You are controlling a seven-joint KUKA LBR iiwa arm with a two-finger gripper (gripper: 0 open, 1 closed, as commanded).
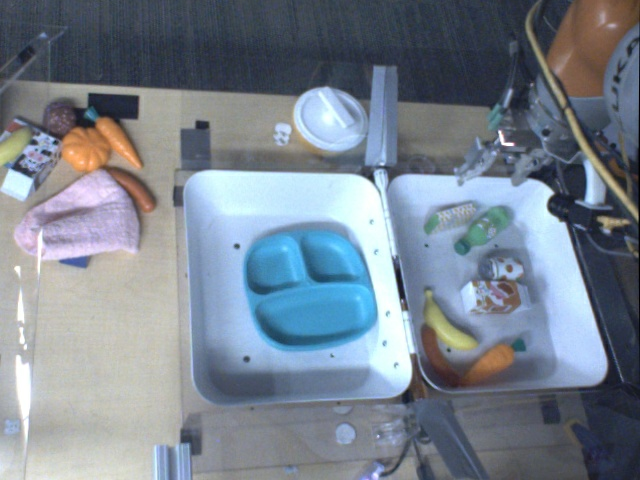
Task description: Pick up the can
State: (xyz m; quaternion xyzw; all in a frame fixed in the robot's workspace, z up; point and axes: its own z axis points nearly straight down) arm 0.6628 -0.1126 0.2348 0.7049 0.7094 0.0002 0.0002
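A KUKA arm (600, 38) was pictured poised over the far edge of the right bin (580, 298), its end effector (505, 153) hung above the bin's far rim with nothing seen between its fingers; how far they were parted could not be told from above. The can (503, 268), a small printed one, was seen standing roughly upright in the middle of that bin, so that no long axis was presented to the camera. It lay toward the near side from the end effector, almost straight below it in the view, with a green bottle (482, 228) and a wrapped snack (450, 216) lying between the two. A small carton (492, 296) was set just beside the can on its near side, apparently touching it; a banana (445, 328) and a toy carrot (490, 363) were gathered nearer still. A blue divided tray (312, 288) was held by the left bin (210, 268). A descent toward the near side, past the bottle, was judged to be what the pick called for.
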